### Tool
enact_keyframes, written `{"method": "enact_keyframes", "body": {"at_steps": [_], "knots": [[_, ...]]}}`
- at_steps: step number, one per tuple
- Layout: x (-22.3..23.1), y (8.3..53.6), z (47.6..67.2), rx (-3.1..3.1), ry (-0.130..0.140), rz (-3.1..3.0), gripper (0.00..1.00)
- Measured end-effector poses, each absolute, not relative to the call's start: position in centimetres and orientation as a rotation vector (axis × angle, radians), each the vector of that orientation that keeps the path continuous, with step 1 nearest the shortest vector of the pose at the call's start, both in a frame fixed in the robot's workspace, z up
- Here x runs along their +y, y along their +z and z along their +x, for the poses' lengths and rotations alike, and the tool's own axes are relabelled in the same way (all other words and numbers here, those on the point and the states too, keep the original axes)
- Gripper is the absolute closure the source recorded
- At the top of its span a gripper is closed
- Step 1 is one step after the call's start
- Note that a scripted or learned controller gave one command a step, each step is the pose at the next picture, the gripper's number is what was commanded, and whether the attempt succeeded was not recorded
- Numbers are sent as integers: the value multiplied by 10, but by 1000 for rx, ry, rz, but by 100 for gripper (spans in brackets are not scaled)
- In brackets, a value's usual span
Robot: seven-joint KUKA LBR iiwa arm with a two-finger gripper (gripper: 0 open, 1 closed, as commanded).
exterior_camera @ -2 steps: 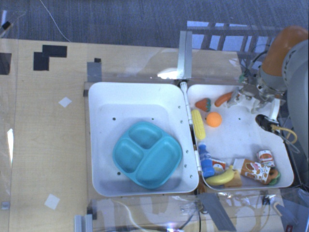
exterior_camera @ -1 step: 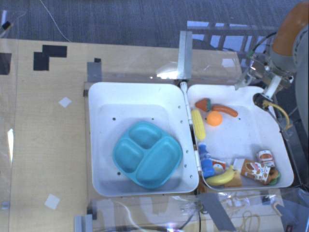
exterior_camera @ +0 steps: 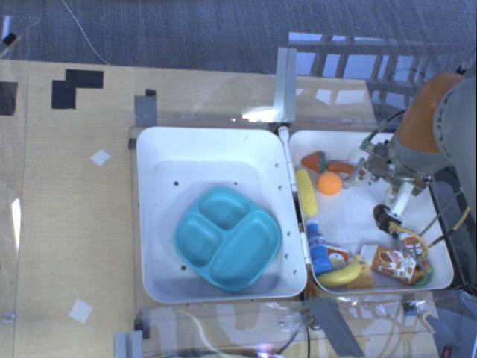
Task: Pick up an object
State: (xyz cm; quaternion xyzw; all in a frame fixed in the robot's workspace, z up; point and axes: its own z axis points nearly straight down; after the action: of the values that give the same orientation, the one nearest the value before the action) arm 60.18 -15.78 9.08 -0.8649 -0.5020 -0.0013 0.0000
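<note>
Nothing looks picked yet: your gripper (exterior_camera: 363,168) hovers beside the orange (exterior_camera: 329,183) near the right bin's (exterior_camera: 350,218) far edge. You can't tell its grip state.

The arm (exterior_camera: 440,118) is cut off at the right edge and covers the right bin's (exterior_camera: 346,218) far right corner. A brown thing (exterior_camera: 365,279) at that bin's near edge lies mostly under the banana (exterior_camera: 339,274). The carton's (exterior_camera: 397,263) print is too small to read.
</note>
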Motion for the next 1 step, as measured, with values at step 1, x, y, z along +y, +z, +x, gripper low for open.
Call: {"method": "enact_keyframes", "body": {"at_steps": [1], "knots": [[-119,133,645,-1611,-4,-2697,0]]}}
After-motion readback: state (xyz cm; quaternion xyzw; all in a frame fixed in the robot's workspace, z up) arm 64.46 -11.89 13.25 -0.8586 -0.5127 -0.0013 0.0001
